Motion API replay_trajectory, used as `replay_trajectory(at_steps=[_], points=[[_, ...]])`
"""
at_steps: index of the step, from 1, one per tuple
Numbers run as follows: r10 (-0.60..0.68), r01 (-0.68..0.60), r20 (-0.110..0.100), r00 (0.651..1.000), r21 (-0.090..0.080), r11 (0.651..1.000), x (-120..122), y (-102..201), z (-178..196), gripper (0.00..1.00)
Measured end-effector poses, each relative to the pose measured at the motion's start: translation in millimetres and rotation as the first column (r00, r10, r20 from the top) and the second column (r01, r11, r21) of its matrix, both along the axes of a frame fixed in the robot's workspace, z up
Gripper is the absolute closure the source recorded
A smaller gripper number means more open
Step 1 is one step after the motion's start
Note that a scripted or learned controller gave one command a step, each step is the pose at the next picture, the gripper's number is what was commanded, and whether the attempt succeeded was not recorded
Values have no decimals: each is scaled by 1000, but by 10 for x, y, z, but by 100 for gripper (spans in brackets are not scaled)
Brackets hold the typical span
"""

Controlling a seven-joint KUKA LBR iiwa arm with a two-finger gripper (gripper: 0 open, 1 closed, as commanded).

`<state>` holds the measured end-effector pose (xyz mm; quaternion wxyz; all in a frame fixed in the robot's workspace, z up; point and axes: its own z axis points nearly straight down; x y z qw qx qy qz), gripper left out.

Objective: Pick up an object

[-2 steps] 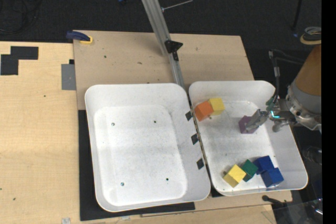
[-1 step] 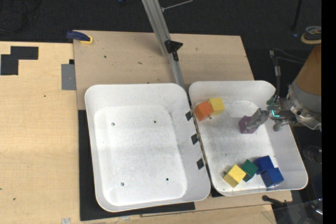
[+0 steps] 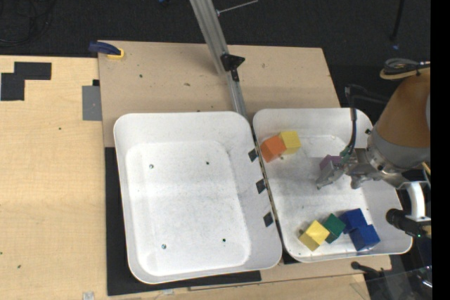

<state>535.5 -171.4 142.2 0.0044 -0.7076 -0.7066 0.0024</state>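
In the right bin (image 3: 309, 124), my gripper (image 3: 338, 183) hangs low over the middle-right of the floor, its two grey fingers spread apart with nothing between them. A small purple block (image 3: 328, 163) lies just up-left of the gripper, beside the left finger (image 3: 323, 179). An orange block (image 3: 273, 147) and a yellow block (image 3: 290, 142) touch each other at the bin's upper left. Near the front edge sit another yellow block (image 3: 314, 235), a green block (image 3: 334, 227) and two blue blocks (image 3: 358, 228), packed close together.
The left bin (image 3: 183, 197) lies beside the right one, joined by black clips (image 3: 260, 186). A slanted aluminium rail (image 3: 211, 28) rises behind the bins. The arm's grey body (image 3: 404, 126) fills the right side.
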Motion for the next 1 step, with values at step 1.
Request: replay_trajectory(at_steps=[1], points=[[-1,1,9,1000,-2,1000,7,6,-500,0]])
